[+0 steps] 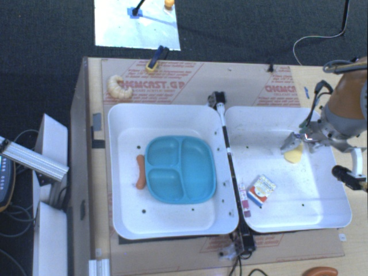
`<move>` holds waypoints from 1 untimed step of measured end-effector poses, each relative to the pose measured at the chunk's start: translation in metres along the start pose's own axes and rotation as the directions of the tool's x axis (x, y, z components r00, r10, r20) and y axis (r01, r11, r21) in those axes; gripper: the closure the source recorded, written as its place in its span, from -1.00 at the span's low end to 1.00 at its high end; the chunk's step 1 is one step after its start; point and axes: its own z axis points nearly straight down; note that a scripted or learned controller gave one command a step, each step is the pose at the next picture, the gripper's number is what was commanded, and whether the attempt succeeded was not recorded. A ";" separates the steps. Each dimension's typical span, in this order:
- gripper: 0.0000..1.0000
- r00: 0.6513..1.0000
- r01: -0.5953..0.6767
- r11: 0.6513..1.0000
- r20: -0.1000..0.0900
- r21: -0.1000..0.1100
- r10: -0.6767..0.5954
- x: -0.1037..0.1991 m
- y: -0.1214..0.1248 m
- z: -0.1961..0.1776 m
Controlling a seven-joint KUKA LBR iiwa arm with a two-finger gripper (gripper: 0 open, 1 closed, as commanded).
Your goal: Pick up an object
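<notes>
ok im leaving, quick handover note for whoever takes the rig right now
Gripper: low in the right bin, at its upper right, right at the yellow piece. Whether it has a hold on the piece cannot be told from this view.
Things: the yellow piece lies on the right bin's floor; a small carton lies nearer the middle of that bin. The left bin holds a blue tray with an orange sausage just to its left.
Done: arm is down at the yellow piece.
Left: nothing is lifted yet; confirm a grip, then raise it.
</notes>
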 end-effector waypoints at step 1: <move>-1.00 1.000 0.000 1.000 0.000 0.000 0.000 0.000 -0.006 -0.007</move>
